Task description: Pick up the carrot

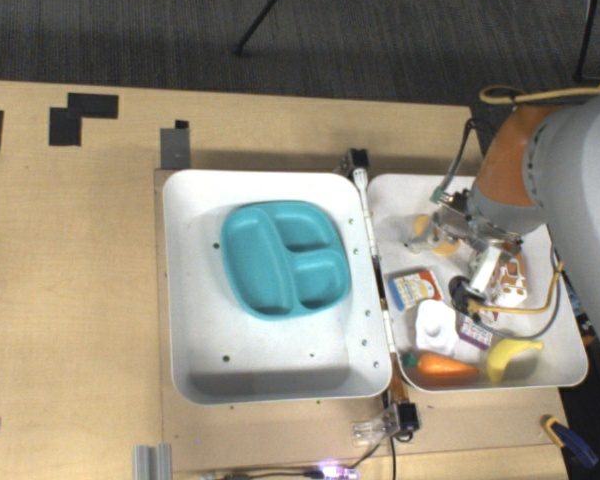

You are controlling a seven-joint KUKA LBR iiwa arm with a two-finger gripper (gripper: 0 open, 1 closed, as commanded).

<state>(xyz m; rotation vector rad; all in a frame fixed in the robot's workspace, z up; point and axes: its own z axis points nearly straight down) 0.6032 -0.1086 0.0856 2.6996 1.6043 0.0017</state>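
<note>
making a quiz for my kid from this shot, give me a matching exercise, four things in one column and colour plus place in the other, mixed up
Things:
1. carrot
2. banana
3. divided plate
4. small bottle

Colour and place:
a. teal, in the view's left bin
b. orange, at the right bin's near edge
c. white, in the right bin
d. yellow, by the right bin's near right corner

Pairs: 1-b, 2-d, 3-a, 4-c
</note>
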